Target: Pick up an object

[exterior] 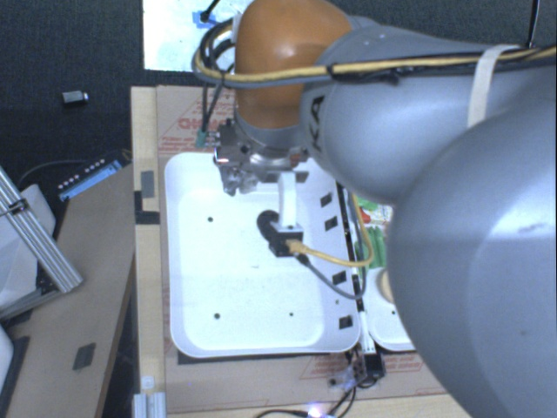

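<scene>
Over the far end of the left bin [226, 320]: gripper [246, 168] hanging below the orange band [278, 42], close to the bin's far rim. Open or clenched: cannot tell, wrist hardware blocking the view; nothing seen in its grasp. Just nearer the camera, black fitting [276, 231] with a yellow cable [335, 258] looping toward the divide between the bins. Grey arm [461, 190] coming in from the right, covering most of the right bin [396, 338]. Task object: green-and-red item [376, 213] lying in the right bin, only a sliver visible past the arm, well apart from the gripper. Pale rounded thing [384, 287] nearer in the same bin, too hidden to identify. Under both bins, cardboard sheet [178, 124] with red print. Left of the bench, aluminium rail [39, 246] lying at a slant.
</scene>
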Controlling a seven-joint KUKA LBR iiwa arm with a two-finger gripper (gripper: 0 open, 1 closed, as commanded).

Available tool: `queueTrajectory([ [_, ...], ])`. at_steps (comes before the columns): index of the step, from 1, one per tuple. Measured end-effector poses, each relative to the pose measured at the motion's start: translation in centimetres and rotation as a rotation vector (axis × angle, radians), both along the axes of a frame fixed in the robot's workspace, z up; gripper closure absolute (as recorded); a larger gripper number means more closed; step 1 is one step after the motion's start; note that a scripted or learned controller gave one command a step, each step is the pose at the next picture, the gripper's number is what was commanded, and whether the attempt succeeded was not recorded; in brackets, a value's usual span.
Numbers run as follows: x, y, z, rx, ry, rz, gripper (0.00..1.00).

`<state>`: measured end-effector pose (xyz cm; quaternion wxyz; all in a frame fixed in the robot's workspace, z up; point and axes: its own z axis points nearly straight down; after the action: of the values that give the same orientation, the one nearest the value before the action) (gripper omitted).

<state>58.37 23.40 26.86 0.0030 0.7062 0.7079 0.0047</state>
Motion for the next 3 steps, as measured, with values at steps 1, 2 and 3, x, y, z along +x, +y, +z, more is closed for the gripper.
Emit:
queueTrajectory([
  [1,0.1,0.0,7.7,0.001,0.002,0.003,1.0],
  [2,8.7,-0.1,10.6,-0.001,0.0,0.002,1.0],
  [3,5.8,0.1,14.6,0.0,0.006,0.004,1.0],
])
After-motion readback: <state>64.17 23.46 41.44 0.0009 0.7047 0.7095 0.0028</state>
